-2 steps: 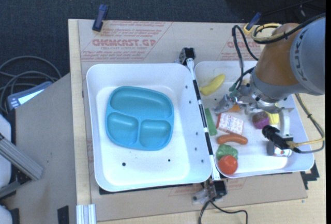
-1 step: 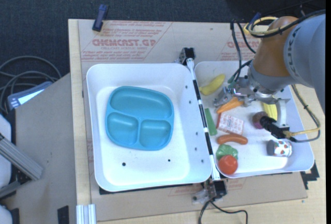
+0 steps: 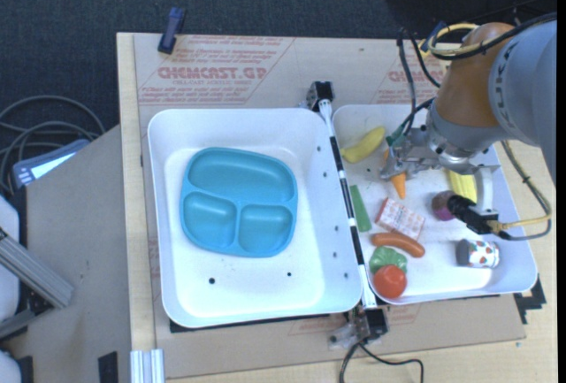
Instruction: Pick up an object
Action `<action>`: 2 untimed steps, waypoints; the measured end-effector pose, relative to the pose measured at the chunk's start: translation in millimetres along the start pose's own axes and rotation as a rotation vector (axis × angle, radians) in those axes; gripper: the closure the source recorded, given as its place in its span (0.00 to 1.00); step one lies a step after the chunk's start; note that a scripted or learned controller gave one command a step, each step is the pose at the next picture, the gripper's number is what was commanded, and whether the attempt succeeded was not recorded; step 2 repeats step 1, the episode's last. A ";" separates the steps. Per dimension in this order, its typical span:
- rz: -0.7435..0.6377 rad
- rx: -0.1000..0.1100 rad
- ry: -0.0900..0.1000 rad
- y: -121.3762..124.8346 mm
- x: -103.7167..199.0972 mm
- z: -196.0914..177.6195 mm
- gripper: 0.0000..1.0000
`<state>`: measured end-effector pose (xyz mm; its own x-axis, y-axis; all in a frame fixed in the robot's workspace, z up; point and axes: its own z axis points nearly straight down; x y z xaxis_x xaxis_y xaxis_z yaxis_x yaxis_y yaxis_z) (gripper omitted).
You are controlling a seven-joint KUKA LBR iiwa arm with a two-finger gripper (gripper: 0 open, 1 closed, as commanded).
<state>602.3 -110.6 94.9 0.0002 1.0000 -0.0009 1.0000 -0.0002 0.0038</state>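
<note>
The carrot [image 3: 399, 185] is located in the right bin [image 3: 513, 279], in its upper middle, with its long axis roughly vertical in the camera view. The gripper [image 3: 402, 162] is positioned directly above the carrot's upper end; the opening of the gripper cannot be told. A grasp is judged not yet confirmed. A banana [image 3: 364, 144] is seen just left, a white packet [image 3: 400, 217] just below, and a sausage [image 3: 398, 242] beyond it. The blue tray [image 3: 239, 202] is held in the left bin [image 3: 168, 142].
</note>
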 end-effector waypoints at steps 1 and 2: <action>-0.002 0.002 0.002 -30.7 73.4 -90.6 1.00; -0.002 0.002 0.002 -30.7 73.4 -90.6 1.00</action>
